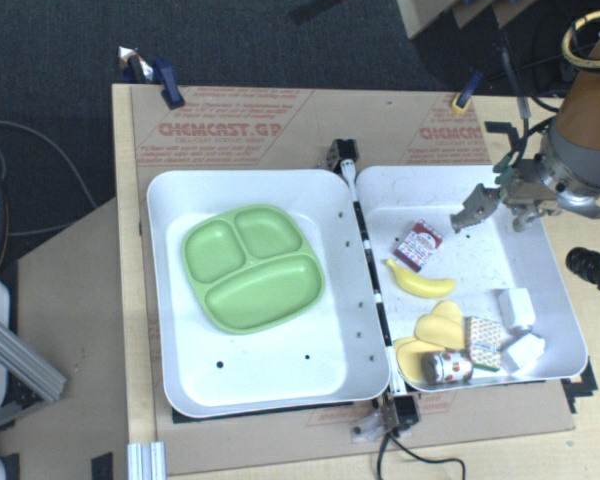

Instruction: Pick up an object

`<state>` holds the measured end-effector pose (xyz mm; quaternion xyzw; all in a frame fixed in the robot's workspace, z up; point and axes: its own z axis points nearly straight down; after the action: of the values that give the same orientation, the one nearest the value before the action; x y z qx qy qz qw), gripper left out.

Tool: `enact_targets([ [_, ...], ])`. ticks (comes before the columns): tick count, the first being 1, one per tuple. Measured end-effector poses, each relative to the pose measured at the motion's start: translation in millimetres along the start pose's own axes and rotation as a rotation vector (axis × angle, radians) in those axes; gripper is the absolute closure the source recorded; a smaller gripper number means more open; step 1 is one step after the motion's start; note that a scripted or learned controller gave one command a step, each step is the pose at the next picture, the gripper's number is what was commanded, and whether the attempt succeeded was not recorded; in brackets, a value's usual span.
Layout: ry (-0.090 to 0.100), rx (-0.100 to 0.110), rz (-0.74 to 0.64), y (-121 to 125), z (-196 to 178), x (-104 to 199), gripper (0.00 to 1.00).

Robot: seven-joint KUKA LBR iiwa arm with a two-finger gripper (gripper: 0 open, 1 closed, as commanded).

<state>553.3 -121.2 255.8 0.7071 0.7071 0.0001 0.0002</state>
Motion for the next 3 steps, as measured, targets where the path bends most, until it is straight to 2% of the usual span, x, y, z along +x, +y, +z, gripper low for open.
enact_targets([
  [1,0.001,0.002,0.0,20,116,18,0.0],
  [2,0.0,-0.005,0.001,26,169,22,0.0],
  [3,0.0,-0.003,0.002,25,160,22,1.0],
])
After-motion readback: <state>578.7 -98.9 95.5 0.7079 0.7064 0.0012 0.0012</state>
